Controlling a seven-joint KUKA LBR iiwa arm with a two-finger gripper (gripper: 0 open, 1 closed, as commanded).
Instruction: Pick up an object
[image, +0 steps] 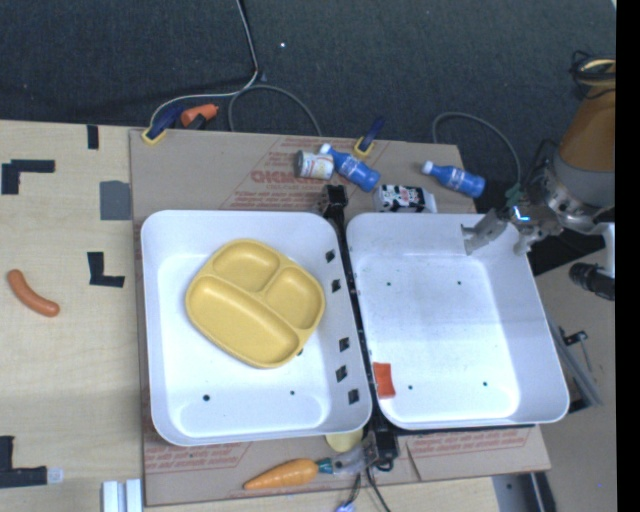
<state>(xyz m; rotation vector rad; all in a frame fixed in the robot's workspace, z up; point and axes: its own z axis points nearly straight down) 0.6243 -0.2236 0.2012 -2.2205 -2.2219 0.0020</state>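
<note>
A yellow divided plate lies in the left bin. A small orange block rests at the near left edge of the right bin. My gripper hovers over the far right corner of the right bin, well away from the orange block. Its fingers are spread open with nothing between them. The grey arm with its orange band comes in from the right.
Behind the bins lie two blue bottles, a small white bottle and a black-and-white packet. A toy carrot sits at the front edge, and a sausage on the bench at far left.
</note>
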